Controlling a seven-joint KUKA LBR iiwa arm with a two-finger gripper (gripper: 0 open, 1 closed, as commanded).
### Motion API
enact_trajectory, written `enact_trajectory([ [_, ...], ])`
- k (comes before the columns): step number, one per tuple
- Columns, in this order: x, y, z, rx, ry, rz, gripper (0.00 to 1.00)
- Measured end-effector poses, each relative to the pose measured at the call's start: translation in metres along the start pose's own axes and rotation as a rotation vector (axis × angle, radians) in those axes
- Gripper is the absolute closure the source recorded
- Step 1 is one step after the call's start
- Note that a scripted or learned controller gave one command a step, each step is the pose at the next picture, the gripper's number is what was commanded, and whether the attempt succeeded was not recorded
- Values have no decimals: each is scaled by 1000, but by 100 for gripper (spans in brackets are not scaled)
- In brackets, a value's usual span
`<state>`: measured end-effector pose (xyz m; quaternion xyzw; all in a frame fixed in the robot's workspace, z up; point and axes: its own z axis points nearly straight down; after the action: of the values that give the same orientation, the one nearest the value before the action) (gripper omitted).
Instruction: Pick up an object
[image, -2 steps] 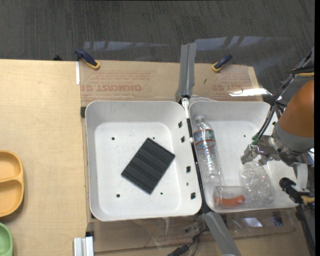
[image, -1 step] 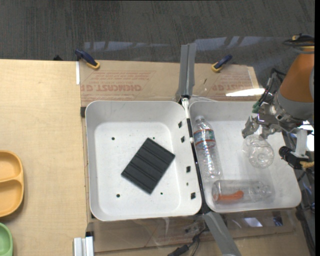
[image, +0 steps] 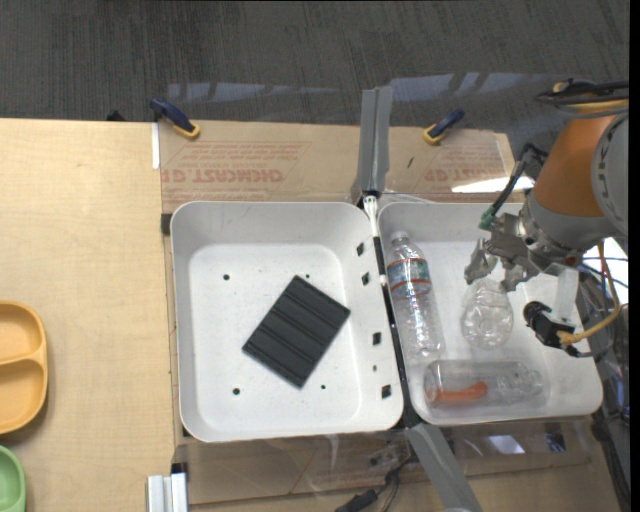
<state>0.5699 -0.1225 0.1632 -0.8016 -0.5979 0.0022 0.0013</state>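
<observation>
Right bin (image: 590, 395): the claw (image: 497, 268), fingers spread and pinching nothing, hangs just above a small clear bottle (image: 487, 317). A larger clear water bottle (image: 413, 297) lies along the bin's left wall; a clear container with orange contents (image: 482, 385) lies along its near wall. Left bin (image: 190, 330): a flat black ribbed pad (image: 296, 330), set diagonally. The worktop (image: 80, 220) at far left bears a yellow tray (image: 20, 365).

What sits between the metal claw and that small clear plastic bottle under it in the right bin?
Nothing visible. The gripper hangs just above the small clear plastic bottle in the right white bin; the other bottles lie beside and below.
</observation>
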Motion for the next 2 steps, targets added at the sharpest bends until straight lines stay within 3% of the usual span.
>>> enact_trajectory([
  [1, -49, 28, 52, -1, 0, -179, 100],
  [2, -49, 29, 51, -2, 0, -180, 0],
])
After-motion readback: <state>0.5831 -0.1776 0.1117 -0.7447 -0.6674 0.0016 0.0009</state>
